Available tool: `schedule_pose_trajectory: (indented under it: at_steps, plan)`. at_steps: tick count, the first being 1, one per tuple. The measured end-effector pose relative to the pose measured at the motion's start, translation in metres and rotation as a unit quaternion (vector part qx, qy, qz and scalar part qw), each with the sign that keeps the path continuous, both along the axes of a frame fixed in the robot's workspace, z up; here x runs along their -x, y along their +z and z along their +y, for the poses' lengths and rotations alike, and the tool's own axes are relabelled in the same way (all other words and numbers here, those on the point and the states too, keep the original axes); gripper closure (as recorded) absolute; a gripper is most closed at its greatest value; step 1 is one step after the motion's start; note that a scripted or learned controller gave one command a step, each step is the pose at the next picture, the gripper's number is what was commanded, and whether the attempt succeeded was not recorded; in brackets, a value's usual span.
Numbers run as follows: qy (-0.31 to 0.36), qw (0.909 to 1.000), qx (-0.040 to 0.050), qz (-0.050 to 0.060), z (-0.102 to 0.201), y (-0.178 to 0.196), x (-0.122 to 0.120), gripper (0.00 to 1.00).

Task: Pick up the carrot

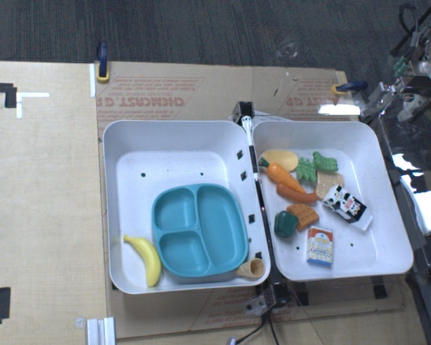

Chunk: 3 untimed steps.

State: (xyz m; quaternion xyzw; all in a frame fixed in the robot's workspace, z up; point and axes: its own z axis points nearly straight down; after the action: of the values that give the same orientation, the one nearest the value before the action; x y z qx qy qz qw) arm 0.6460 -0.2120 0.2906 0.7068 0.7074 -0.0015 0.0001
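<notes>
the carrot (287, 182) has not been picked up yet. it lies in the right bin (388, 254), near the wall shared with the left bin (122, 192), so the whole job is left. i cannot tell how the gripper stands. close around the carrot are a yellow potato (280, 159), green broccoli (316, 167), a green pepper (285, 224), a small carton (320, 246) and a cow-print box (346, 205). farther from the carrot, the left bin holds a blue tray (200, 230), a banana (146, 257) and a cone (251, 268).
</notes>
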Motion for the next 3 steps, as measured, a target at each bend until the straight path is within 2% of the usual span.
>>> schedule_pose_trajectory:
  at_steps: [1, 2, 3]
  plan:
    - [0.015, 0.9999, -0.0005, 0.0, 0.041, -0.119, 0.009, 0.0]
    - [-0.003, 1.0, -0.0007, 0.001, 0.117, -0.158, 0.049, 0.0]
    - [-0.077, 0.997, -0.0009, -0.002, 0.118, -0.195, 0.048, 0.0]
